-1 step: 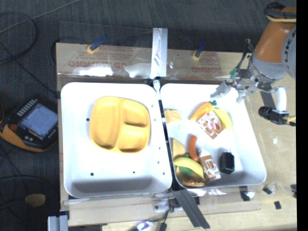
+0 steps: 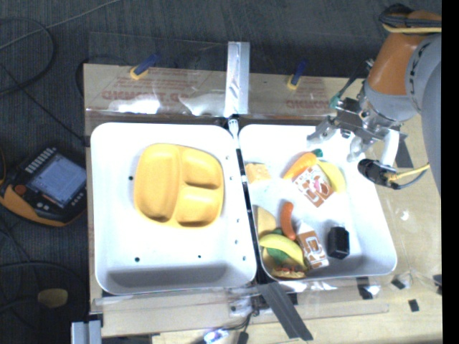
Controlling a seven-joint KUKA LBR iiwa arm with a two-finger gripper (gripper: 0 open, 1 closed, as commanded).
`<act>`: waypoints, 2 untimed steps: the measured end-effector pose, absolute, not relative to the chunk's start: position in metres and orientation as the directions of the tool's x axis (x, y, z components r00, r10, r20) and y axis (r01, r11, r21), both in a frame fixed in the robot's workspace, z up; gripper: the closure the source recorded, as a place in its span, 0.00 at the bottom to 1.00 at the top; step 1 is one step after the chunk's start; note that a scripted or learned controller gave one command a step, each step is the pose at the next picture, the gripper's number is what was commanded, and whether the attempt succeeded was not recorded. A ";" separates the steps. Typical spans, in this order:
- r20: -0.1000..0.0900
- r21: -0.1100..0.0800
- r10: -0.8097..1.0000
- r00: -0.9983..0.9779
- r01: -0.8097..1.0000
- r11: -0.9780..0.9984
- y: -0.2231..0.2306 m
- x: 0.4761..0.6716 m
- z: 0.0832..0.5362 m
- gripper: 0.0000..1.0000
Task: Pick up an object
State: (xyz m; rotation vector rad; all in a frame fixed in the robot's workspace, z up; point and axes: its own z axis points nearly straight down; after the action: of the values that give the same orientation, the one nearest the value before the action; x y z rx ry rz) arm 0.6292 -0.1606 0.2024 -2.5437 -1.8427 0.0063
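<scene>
Gripper (image 2: 334,136) hovered above the right bin (image 2: 373,213) near a carrot (image 2: 300,165); finger state could not be told

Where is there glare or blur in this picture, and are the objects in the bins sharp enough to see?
Camera view: glare on the clear plastic sheet behind the bins; the yellow tray and carrot look fairly sharp; the gripper is slightly soft.

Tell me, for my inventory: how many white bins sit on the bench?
2: the left bin holds a yellow divided tray; the right bin holds piled toy food, nothing hidden.
</scene>
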 end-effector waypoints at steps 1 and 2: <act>-0.003 -0.002 0.969 0.247 0.969 -0.247 -0.190 0.628 0.255 0.00; -0.001 -0.003 0.988 0.156 0.988 -0.156 -0.182 0.617 0.124 0.00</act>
State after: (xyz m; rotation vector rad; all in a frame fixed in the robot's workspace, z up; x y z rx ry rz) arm 0.6170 -0.1822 0.1244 -2.3876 -2.0392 0.0052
